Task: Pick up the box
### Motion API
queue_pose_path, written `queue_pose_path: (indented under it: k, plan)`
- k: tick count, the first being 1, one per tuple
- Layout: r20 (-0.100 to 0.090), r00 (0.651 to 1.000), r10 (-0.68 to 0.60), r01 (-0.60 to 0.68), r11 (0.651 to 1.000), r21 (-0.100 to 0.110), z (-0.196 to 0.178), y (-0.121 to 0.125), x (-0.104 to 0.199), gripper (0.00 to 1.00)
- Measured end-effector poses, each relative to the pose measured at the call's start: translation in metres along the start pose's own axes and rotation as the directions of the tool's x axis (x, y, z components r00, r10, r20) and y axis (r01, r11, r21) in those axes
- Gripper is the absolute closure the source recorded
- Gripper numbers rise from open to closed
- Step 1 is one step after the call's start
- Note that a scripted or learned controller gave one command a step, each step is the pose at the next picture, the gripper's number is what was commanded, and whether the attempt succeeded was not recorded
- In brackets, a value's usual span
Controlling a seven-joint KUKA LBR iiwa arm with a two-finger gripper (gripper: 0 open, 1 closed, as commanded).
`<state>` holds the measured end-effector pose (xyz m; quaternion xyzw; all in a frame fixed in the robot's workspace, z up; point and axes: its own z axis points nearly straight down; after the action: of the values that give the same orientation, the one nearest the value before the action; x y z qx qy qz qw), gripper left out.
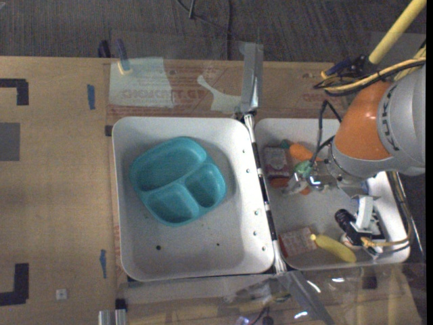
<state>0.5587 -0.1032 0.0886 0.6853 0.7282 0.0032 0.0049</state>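
Camera view looks down on a worktop (54, 181) bearing two white bins. In the right bin (318, 212), a tan box (296, 240) lies flat in the near-left corner. A yellow banana (333, 248) lies just beside it along the near edge. Farther in, the hand (306, 180) hangs over the left half of this bin, well apart from the tan box; whether it is wide or narrow I cannot tell. Just beyond it, a grey-and-red box (275, 161) lies against the left edge near the far-left corner. An orange item (298, 152) lies close beside that box, by the hand. The left bin (203, 242) carries a teal divided plate (177, 180), compartments facing up, nearer its far edge than its near one.
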Motion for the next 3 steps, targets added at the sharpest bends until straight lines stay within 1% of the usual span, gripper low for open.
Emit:
queue_pose_path:
  k: [1, 2, 3]
  plan:
    - [-0.003, 0.978, -0.207, 0.207, 0.978, 0.001, 0.000, 0.008, -0.068, 0.00]
    - [-0.001, 1.000, -0.021, 0.021, 1.000, 0.016, 0.003, 0.103, -0.009, 0.00]
    - [0.001, 0.999, 0.050, -0.050, 0.999, 0.006, 0.001, 0.020, -0.035, 0.00]
